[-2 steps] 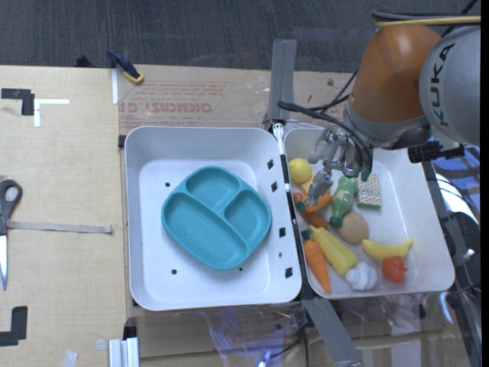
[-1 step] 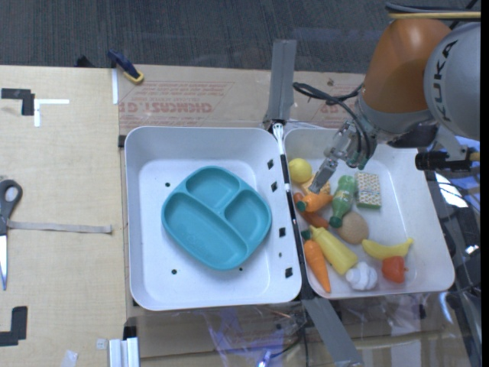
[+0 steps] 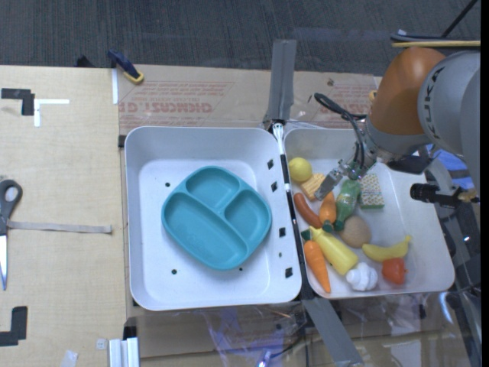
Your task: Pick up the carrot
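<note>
White bin (image 3: 428, 281): tapered orange carrot (image 3: 317, 266)

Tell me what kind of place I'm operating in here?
Most likely a robotics lab test bench, not a real kitchen. Two white bins sit on a taped wooden bench, the food such as the carrot looks like plastic toys, and scissors lie nearby.

We look down at a slant from above the bench — both white bins (image 3: 137, 228) mid-frame, arm (image 3: 428, 90) entering upper right.
</note>
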